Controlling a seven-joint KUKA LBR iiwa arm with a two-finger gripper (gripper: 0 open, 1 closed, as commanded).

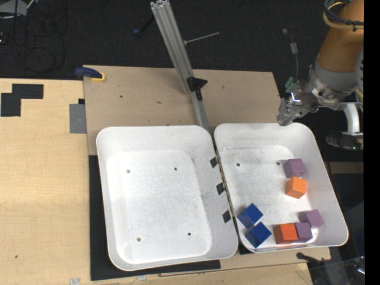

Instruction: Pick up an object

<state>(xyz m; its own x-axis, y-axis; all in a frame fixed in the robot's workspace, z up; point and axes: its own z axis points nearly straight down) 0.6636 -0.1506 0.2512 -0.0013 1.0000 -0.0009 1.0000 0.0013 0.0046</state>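
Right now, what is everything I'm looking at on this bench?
White bins: two, side by side; left bin, right bin.
Purple blocks: three, in the right bin; one upper right, two near the front edge.
Orange blocks: two, right bin; one under the upper purple block, one at the front edge.
Blue blocks: two, right bin, front left corner.
Metal rail: one, silver, slanting down to the bins.
Arm: one, grey and orange; its tool hangs at the right bin's far edge.

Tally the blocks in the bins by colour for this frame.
Purple blocks: 3
Orange blocks: 2
Blue blocks: 2
Total: 7, all in the right bin.
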